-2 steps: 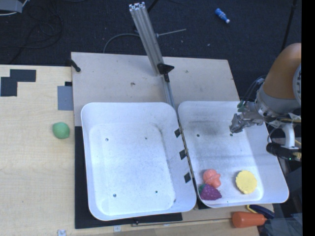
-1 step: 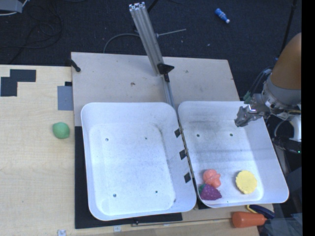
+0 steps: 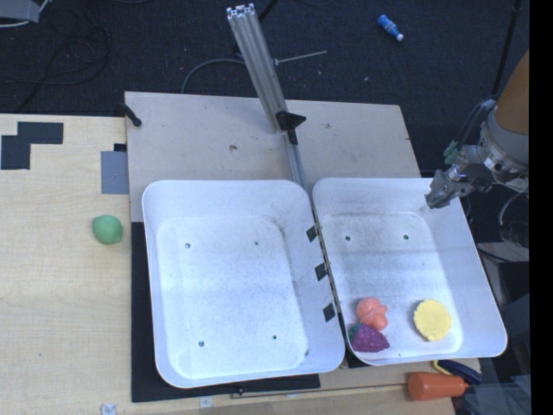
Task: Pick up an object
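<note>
In the right bin [image 3: 449, 223], near its front edge, lie a yellow round object [image 3: 432, 319], an orange-pink object [image 3: 371, 310] and a purple grape-like object [image 3: 371, 339]; the orange and purple ones touch. My gripper [image 3: 438, 194] hovers over the far right corner of that bin, well away from all three objects. Nothing shows between its fingers.
The left bin [image 3: 164, 232] stands beside the right one. A green ball [image 3: 107, 229] rests on the wooden bench at the left. An orange object [image 3: 436, 386] lies in front of the right bin. A metal rail [image 3: 263, 67] slants up behind the bins.
</note>
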`<state>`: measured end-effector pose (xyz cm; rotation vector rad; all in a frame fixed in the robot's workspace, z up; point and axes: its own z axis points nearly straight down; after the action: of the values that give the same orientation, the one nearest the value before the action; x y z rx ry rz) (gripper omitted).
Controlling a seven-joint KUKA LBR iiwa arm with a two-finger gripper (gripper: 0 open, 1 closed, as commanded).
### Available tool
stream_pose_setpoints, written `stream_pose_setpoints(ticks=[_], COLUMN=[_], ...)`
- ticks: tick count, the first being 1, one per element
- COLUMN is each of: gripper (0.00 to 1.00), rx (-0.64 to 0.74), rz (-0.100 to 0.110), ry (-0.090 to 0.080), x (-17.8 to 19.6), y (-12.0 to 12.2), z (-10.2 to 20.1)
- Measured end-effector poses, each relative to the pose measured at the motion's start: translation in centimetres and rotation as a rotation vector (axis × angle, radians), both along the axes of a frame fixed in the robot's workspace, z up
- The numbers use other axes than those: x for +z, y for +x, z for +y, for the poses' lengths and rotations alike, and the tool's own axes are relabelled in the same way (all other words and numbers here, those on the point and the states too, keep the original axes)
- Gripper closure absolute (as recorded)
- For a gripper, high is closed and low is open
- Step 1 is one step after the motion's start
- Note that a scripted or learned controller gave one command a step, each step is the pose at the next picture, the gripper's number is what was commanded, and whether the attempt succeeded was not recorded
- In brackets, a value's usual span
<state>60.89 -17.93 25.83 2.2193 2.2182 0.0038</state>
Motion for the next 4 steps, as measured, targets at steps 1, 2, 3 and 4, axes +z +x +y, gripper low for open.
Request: stream_pose_setpoints(ticks=[1, 2, 3, 4], gripper=[1.0, 1.0, 1.0, 1.0], rx=[0.003, 0.003, 0.003, 0.004], rz=[0.004, 0.005, 0.006, 0.005], ry=[0.002, 0.002, 0.002, 0.002], x=[0.5, 0.0, -1.3, -1.2], y=[-0.2, -1.6, -1.9, -3.1], z=[4.8, 9.6, 14.1, 19.1])
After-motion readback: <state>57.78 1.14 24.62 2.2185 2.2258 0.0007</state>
